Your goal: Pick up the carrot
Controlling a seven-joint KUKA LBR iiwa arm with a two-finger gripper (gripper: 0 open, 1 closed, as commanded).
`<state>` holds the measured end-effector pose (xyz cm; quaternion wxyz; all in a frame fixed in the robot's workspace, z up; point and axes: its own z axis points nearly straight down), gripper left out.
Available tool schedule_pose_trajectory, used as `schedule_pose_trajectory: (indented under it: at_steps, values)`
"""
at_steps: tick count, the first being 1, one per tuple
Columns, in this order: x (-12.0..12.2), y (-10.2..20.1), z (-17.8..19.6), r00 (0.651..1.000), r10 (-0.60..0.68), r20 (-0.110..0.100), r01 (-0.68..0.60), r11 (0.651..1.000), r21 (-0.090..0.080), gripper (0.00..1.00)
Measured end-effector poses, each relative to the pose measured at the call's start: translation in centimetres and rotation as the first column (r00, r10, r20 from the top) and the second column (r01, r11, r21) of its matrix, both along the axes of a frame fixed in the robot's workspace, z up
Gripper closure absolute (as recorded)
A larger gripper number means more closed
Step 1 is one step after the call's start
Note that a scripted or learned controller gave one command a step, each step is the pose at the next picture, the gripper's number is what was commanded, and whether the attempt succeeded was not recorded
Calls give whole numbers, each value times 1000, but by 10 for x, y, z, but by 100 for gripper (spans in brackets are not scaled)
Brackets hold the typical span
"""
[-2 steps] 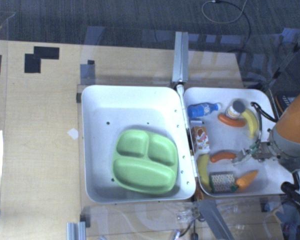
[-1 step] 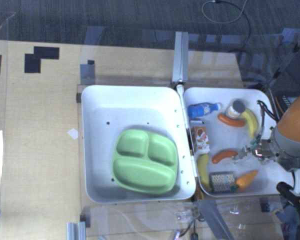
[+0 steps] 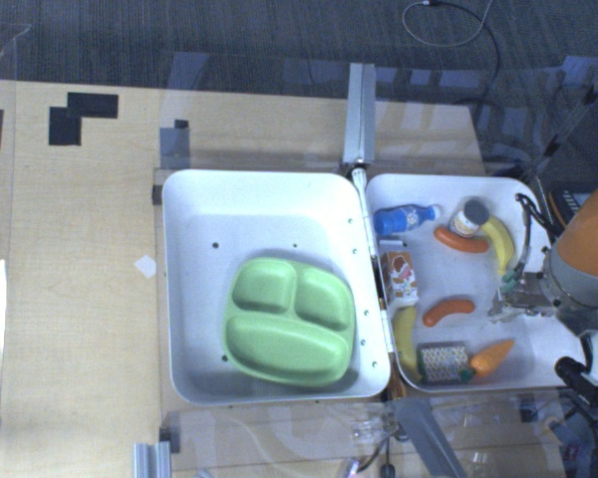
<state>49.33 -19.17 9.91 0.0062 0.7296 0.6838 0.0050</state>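
Camera view, looking down at a slant, takes in two shallow white bins side by side on a pale wooden bench. Left bin (image 3: 184,297) holds a green three-compartment tray (image 3: 289,319), lying toward the near side.

Right bin (image 3: 434,185) carries the clutter. A blue bottle (image 3: 404,217) lies near the far left corner, with a small jar (image 3: 470,216) to its right. Just beside the jar a yellow banana (image 3: 500,244) curves down, and a red-orange sausage (image 3: 460,239) lies just in front of the jar. A small printed packet (image 3: 401,276) sits along the left wall, a second sausage (image 3: 448,311) lies mid-bin, and another yellow banana (image 3: 406,336) runs along the left wall below the packet. Near the front wall a grey scrubbing block (image 3: 442,360) rests.

The carrot (image 3: 491,356) lies at the front of the right bin, just right of the grey block, its tip pointing up and to the right. It rests on the bin floor, free of the fingers.

The gripper (image 3: 521,301) comes in from the right, above and right of the carrot and near it; whether its fingers are apart or together I cannot tell.
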Motion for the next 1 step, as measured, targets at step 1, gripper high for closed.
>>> schedule_pose_trajectory:
  at_steps: [1]
  values:
    - [32, -11, -10, 966, -260, -6, 260, 966, 2, 100]
